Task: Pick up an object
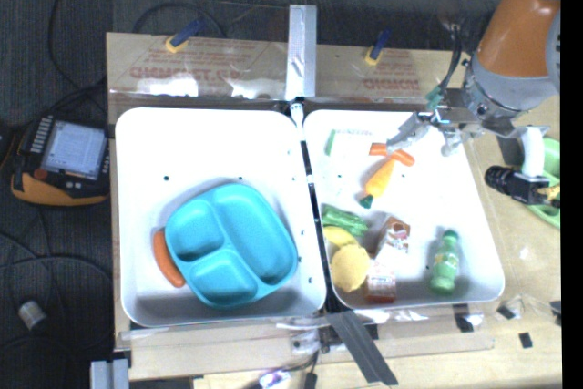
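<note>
My gripper (424,141) hovers over the far right part of the right bin (483,223). Its two fingers are spread open with nothing between them. An orange carrot with a green end (380,179) lies just left of and below the gripper. A small orange piece (393,154) sits by the left fingertip (401,140). Nearer the front lie a green vegetable (344,219), a yellow lemon (349,267), a brown and white packet (390,234), a red and white can (382,281) and a green bottle (444,261).
The left bin (146,141) holds a blue divided plate (231,241) with an orange sausage (166,258) at its left side. A pale green label (349,134) lies at the right bin's far left. A handheld device (66,158) rests on the floor to the left.
</note>
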`<action>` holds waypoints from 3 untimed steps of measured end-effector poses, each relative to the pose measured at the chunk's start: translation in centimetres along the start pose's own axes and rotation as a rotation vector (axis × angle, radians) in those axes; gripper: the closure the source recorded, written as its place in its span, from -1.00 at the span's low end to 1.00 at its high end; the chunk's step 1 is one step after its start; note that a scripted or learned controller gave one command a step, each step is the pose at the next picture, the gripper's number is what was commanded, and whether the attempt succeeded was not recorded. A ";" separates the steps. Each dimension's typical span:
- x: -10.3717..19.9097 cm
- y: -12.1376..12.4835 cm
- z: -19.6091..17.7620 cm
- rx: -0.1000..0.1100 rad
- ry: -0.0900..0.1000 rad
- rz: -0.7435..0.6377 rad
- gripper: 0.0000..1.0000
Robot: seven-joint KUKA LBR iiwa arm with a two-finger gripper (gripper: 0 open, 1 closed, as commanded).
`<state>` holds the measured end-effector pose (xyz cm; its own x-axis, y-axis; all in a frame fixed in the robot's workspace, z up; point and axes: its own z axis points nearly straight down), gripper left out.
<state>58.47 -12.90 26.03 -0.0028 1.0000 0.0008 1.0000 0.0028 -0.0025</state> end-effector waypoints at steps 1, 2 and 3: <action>-3.0 0.4 11.9 0.001 0.000 -0.120 -1.00; 1.0 0.5 17.0 -0.010 -0.006 -0.246 -1.00; 1.2 0.6 16.0 -0.014 -0.003 -0.246 1.00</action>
<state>59.05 -11.67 10.07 -0.2460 0.9693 -0.0037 0.9692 0.2460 0.0117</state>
